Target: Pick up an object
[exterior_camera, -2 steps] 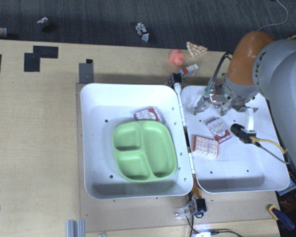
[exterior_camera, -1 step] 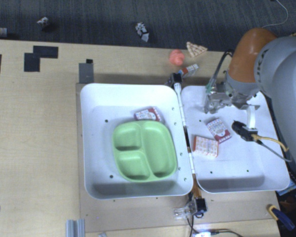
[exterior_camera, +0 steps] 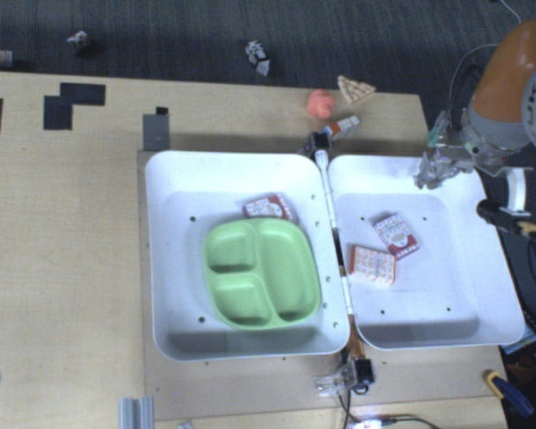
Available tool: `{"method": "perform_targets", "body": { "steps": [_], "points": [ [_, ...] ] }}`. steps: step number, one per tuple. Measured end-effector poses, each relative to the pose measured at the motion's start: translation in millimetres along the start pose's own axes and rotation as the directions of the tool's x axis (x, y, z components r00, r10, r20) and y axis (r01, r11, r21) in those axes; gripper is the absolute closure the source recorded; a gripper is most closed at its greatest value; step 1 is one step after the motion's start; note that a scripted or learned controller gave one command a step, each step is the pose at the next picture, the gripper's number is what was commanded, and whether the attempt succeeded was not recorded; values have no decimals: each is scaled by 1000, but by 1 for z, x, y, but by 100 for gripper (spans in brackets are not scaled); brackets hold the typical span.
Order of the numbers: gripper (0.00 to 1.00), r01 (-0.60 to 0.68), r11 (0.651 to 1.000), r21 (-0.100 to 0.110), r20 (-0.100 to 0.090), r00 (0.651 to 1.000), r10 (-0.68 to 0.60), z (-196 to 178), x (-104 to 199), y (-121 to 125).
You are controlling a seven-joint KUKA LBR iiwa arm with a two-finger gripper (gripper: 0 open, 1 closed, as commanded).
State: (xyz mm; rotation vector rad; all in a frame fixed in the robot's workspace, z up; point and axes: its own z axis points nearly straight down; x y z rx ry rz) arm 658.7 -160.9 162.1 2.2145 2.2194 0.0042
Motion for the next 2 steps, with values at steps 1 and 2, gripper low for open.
{"method": "perform_targets", "body": {
  "steps": [1, 2],
  "points": [
    [0, 1, 1000, 2, -2, 1000, -1, 1, 1, 0],
    [0, 2, 1000, 2, -3, 1000, -2, 74, 57, -32]
  ]
}}
